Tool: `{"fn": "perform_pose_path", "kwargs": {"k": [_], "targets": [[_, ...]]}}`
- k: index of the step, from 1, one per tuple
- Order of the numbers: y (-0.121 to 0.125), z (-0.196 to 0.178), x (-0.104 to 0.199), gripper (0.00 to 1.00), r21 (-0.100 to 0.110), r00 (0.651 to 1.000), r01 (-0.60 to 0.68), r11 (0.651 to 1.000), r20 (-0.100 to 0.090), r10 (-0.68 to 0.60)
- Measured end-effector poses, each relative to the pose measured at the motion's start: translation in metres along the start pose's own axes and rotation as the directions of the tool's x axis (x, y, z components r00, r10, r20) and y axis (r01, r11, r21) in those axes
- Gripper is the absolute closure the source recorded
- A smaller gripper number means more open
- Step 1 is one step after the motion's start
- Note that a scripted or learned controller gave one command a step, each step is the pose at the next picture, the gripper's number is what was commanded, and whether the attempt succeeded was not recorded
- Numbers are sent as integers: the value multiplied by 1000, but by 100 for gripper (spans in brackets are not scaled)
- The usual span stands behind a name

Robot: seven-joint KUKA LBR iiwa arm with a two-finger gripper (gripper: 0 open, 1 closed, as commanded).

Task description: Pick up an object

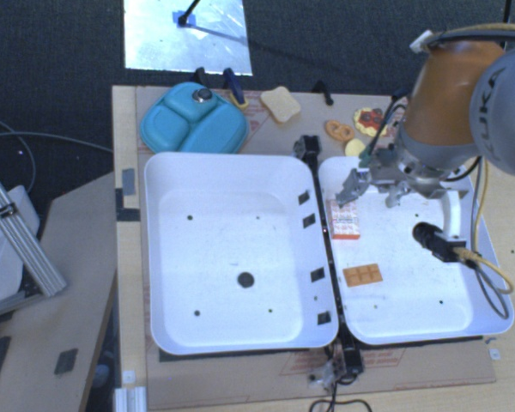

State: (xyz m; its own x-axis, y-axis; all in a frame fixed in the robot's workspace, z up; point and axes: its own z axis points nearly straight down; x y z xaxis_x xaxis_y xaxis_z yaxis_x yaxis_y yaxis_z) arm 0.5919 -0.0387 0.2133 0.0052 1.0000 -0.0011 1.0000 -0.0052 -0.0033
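The gripper [375, 192] hangs over the back of the right bin [463, 316], its two fingers apart with nothing between them. A red-and-white packet [344, 220] lies just below the near finger, by the divider; an orange cracker [362, 275] sits further forward. The left bin [180, 316] holds a dark disc [245, 279]. Behind the bins lie a blue tray [193, 120], a bread slice [281, 104] and small toy foods [369, 120].

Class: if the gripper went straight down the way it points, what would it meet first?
Probably the bare floor of the right bin, close beside the red-and-white packet. The gripper hangs just up and right of that packet. Depth is unclear from this slant, so it could clip the packet.
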Motion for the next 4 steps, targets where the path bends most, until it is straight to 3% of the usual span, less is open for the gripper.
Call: {"fn": "perform_pose_path", "kwargs": {"k": [1,2,3,4], "targets": [[-109,-13,69,0,3,1000,14,1000,-5,-14],[-105,-165,-12,0,-23,1000,0,1000,2,1],[-105,-191,-86,0,-11,1000,-1,1000,3,1],[-66,-330,-123,0,-23,1000,5,1000,6,-5]]}}
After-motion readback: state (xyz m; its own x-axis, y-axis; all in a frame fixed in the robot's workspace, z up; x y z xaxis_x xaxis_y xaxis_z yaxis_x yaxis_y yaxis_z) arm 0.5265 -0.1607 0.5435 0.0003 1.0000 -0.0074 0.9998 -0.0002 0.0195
